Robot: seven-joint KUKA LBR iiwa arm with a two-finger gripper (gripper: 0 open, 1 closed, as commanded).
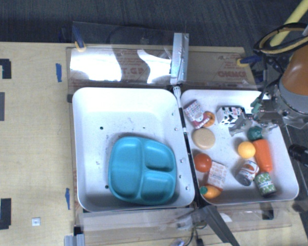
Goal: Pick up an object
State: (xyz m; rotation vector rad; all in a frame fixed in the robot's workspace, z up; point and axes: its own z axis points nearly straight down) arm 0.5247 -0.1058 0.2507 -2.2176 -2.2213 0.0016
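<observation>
right white bin (pixel 290 191) holds small items; hand (pixel 242 121) low over them, its spread unclear.

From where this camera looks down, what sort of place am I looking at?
Most likely a robotics lab bench set up for grasping trials. Two shallow white bins sit side by side: the left bin holds a blue divided tray, the right bin holds toy food, and a robot arm reaches in from the right.
</observation>
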